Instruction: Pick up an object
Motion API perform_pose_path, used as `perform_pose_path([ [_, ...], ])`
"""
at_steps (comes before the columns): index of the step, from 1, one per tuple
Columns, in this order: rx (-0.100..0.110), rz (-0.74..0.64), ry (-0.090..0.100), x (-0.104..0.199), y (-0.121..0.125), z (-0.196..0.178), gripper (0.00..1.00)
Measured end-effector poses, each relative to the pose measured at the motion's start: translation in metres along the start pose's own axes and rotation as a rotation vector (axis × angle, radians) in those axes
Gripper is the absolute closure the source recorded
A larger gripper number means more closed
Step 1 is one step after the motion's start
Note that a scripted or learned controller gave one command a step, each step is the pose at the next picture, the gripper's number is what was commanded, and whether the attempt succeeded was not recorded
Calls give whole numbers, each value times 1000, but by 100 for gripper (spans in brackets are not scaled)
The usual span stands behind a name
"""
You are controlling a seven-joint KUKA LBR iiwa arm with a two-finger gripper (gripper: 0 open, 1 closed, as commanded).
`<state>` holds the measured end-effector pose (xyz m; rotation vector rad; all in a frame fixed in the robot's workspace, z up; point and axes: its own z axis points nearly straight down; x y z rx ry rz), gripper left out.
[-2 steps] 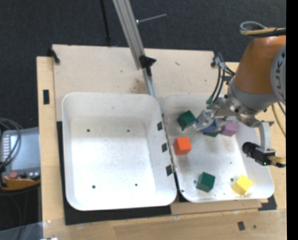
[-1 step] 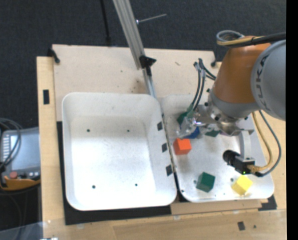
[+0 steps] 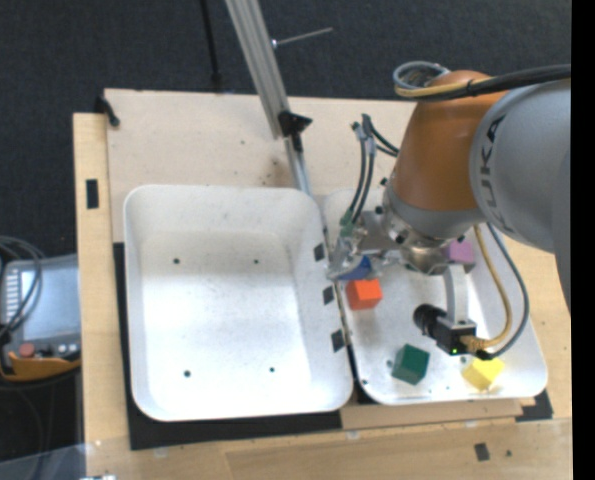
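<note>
Two shallow white bins sit side by side on a pale wooden bench (image 3: pixel 217 138), both of smooth plastic with rounded corners. Nearest the camera's lower edge, in the right bin (image 3: pixel 522 383), lie a dark green block (image 3: pixel 410 364) and a yellow block (image 3: pixel 483 373), both small, hard-edged and matte; the yellow one rests close to the bin's near right corner, the green one just left of it, with bare white floor between them. A little further in, a black fitting (image 3: pixel 440 326) with a tiny green light hangs on a cable above the floor, between the green block and the arm. Beyond that sits an orange cube (image 3: pixel 364 293), near the bin's left wall and just under the gripper (image 3: pixel 353 260). The gripper's metal fingers hang right above the cube's far edge; whether they are spread or closed cannot be made out, and nothing shows between them. A pink piece (image 3: pixel 461 251) peeps out from under the arm's wrist, mostly covered. The grey arm (image 3: pixel 517 168) with its glossy orange band crowds the far right part of that bin. The left bin (image 3: pixel 227 298) shows a broad speckled floor with a few dark dots. Behind, a slanted aluminium rail (image 3: pixel 262 58) rises from the bench.
</note>
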<state>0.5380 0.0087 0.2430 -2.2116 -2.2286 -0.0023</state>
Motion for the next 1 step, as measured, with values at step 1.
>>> perform_pose_path([
  [1, 1, -1, 0, 51, -11, -7, 100],
])
